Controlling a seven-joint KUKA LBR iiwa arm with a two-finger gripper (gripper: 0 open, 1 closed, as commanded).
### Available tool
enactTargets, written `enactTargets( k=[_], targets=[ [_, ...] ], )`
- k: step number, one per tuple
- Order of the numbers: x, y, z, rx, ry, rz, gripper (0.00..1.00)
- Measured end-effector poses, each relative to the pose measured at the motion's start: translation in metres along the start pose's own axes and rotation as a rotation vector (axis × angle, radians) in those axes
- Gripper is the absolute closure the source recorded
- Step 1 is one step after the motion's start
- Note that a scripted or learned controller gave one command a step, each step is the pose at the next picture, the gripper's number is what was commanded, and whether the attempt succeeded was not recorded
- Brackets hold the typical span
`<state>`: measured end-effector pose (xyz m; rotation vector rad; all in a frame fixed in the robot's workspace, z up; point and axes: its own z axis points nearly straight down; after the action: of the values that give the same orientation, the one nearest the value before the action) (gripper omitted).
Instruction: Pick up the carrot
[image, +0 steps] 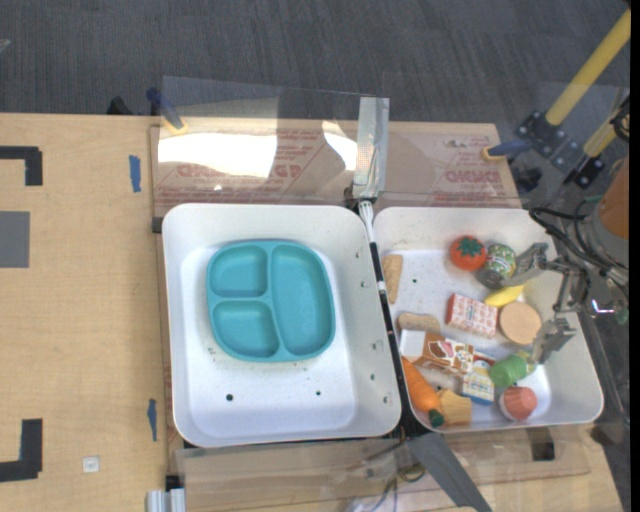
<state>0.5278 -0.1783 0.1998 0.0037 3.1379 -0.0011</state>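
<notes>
gripper (553, 300) spread, holding nothing (over right bin (590, 400)); carrot (421, 387) at bin's near-left edge

The gripper (548, 296) was bare grey metal, built of two slim, angular fingers (553, 340) set apart, each ending in a small flat pad. Behind them, toward three o'clock, dark thin cables looped over a blurred metal mount, and a curved orange patch of the arm (622, 208) showed beyond.
</notes>
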Motion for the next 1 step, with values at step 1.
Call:
enactTargets(
  k=[1],
  targets=[
    [-0.0153, 0.0084, 0.0983, 0.002, -0.008, -0.148, 0.0]
  ],
)
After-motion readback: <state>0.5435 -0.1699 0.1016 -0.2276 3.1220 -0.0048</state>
